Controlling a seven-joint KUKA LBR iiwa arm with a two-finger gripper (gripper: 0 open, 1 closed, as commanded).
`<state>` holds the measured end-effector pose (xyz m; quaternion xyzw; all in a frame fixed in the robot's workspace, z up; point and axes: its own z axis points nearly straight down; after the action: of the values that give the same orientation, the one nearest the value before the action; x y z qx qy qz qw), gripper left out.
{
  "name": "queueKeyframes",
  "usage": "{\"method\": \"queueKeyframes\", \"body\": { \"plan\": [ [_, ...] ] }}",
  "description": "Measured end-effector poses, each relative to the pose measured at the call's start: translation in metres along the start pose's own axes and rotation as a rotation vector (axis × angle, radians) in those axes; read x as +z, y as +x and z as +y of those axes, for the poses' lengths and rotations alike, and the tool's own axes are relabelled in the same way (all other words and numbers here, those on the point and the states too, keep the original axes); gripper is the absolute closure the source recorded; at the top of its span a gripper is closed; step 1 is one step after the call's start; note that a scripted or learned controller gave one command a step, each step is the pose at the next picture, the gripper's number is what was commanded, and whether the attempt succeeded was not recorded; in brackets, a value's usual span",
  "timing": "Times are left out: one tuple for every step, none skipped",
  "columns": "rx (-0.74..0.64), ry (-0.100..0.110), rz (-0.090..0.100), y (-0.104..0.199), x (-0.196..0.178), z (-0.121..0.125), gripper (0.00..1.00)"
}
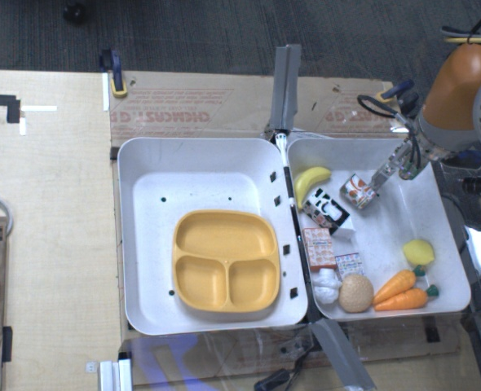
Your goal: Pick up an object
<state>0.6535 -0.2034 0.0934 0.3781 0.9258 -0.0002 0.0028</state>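
We see the gripper [371,192] low in the right bin [451,218], tips at a small red-and-white carton [356,191] (held or open, we cannot tell). Risk: carton tips or slides away toward the banana [308,181].

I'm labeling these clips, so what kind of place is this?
Probably a robot lab's pick-and-place bench: two white bins on cardboard, toy food such as a banana and carrots, and a yellow divided tray.
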Motion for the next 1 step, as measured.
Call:
{"method": "queueKeyframes", "body": {
  "plan": [
    [0.001,-0.003,-0.005,-0.0013,-0.0109,0.0007,1.0]
  ]
}}
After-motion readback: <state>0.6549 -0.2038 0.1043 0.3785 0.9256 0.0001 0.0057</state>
